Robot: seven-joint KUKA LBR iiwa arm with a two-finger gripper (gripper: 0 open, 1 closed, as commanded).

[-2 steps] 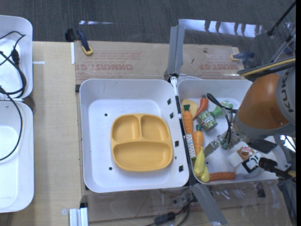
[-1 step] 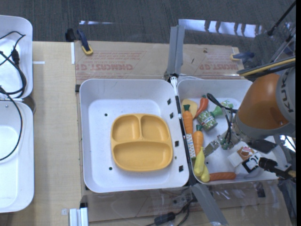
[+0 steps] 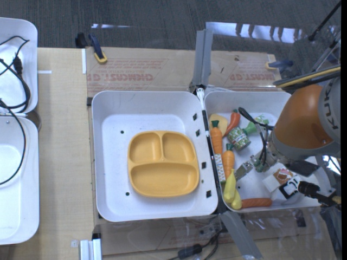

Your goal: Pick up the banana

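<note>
The banana (image 3: pixel 231 190) is a yellow curved piece lying along the left wall of the right bin (image 3: pixel 282 97), near its front corner. An orange carrot (image 3: pixel 227 160) touches its upper end and an orange sausage-shaped piece (image 3: pixel 255 202) lies by its lower end. My gripper (image 3: pixel 252 166) hangs low in the middle of the right bin, below the orange band (image 3: pixel 302 118) of the arm, a short way right of and above the banana. I see nothing held in it.
The left bin (image 3: pixel 108 145) holds a yellow divided plate (image 3: pixel 162 163). Crowding the right bin are a second carrot (image 3: pixel 217 140), a red pepper (image 3: pixel 233 121), a green can (image 3: pixel 238 138), a pale yellow piece (image 3: pixel 219 120) and a white box (image 3: pixel 272 181).
</note>
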